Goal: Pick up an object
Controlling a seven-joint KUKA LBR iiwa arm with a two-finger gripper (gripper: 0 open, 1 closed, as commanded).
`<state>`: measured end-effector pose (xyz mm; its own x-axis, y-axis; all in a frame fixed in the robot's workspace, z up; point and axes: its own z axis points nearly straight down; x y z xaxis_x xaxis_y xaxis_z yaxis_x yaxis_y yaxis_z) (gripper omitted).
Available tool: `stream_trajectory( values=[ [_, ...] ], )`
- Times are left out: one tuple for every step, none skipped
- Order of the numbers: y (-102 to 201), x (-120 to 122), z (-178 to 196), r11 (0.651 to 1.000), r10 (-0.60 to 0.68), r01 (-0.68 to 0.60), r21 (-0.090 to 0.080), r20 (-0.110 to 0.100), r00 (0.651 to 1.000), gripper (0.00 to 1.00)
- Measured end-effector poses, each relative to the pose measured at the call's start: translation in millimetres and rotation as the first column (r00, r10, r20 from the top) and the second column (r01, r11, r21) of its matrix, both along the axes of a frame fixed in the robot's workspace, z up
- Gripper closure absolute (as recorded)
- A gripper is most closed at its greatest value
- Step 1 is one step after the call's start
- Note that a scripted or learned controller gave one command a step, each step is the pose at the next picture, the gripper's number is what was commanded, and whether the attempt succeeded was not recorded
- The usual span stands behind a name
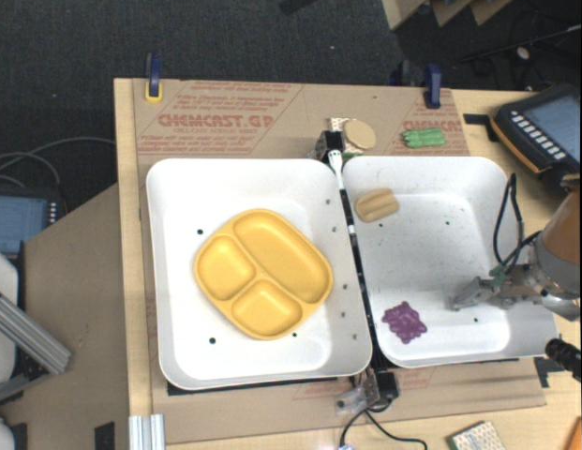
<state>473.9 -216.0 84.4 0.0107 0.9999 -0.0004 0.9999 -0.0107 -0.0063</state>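
Note:
A yellow three-compartment plate (262, 272) lies in the left bin (169, 204). In the right bin (440, 181) a tan bread-like piece (376, 204) rests at the far left corner, and a purple grape bunch (404, 321) sits near the front left. My gripper (470, 294) reaches in from the right, low over the right bin's floor, to the right of the grapes and apart from them. Nothing shows between its fingers.
A green object (424, 139) and a round tan disc (357, 136) lie on the bench behind the bins. A tablet (545, 127) sits at the far right. A black cable (504, 216) hangs over the right bin's right side.

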Motion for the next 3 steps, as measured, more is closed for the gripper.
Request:
stream_trajectory(
  values=[
    [6, 5, 0, 1.000, 0.010, -0.010, 0.001, 0.006, 1.000, 0.00],
    [71, 26, 0, 1.000, 0.016, -0.016, 0.001, 0.007, 1.000, 0.00],
    [76, 113, 1, 1.000, 0.016, -0.016, -0.002, 0.015, 1.000, 0.00]
  ],
)
